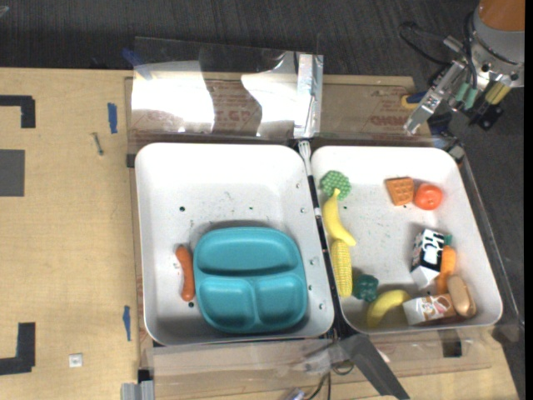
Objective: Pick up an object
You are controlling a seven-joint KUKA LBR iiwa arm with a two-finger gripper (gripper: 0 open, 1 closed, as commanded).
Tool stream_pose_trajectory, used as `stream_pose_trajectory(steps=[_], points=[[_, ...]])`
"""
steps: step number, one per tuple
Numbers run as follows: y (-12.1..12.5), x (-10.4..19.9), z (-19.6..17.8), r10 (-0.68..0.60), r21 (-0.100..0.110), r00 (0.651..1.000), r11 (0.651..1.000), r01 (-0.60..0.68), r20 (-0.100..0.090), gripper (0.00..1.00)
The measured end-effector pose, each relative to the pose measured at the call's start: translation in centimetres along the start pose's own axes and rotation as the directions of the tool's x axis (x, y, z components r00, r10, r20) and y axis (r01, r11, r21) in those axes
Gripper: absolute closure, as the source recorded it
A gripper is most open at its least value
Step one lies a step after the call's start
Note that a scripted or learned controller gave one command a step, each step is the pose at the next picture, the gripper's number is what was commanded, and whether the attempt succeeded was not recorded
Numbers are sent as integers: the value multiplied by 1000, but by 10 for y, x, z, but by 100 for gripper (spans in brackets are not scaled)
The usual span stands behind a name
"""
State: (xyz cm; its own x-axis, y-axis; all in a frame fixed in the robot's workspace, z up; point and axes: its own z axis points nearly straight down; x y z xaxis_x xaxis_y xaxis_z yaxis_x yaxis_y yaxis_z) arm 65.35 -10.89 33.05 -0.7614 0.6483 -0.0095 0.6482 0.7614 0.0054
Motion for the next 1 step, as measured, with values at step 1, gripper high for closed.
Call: stream_pose_trajectory(steps=[1], points=[[-30,18,17,2,4,1000,1000,-2,-8,100]])
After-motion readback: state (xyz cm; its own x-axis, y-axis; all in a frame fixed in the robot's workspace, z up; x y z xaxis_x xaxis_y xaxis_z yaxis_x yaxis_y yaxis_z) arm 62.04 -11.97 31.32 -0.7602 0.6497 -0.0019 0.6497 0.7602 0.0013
